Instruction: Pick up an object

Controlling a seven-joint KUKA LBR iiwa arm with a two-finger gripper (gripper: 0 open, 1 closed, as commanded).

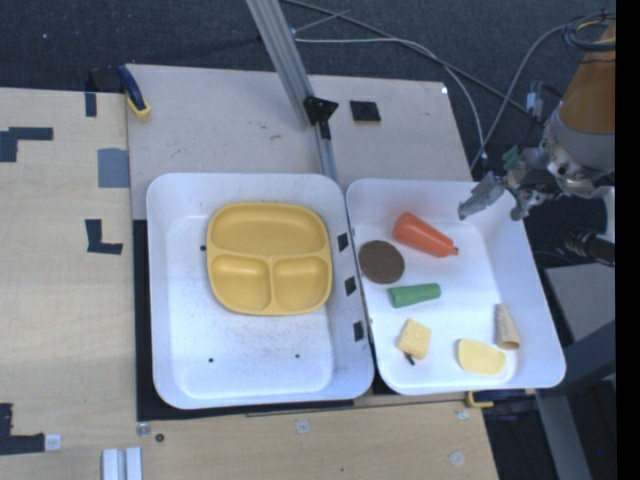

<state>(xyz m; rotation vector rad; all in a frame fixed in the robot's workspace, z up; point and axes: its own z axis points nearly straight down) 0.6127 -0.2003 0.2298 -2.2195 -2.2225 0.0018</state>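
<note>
Risk: gripper [497, 196] is above the top right corner of the right bin [530, 268], close to its rim, so I think a straight descent can hit the rim or touch nothing.
Risk, carrot: carrot [424, 235] is the nearest object; it is tapered and lies at a slant, so it may roll or slip out if the fingers close on the narrow end.
Risk, crowding: brown disc [381, 261] and green piece [415, 294] lie just beside the carrot, and a wide approach can push them.
Arm: it enters from the right, wrist over the bin's right rim, tool pointing left and down.
Gripper: two fingers are apart, nothing between them.
Objects: all six lie in the right bin, also cheese [415, 338], yellow slice [482, 357] and cone [508, 325].
Left bin [170, 298]: holds a yellow tray [269, 257].
</note>
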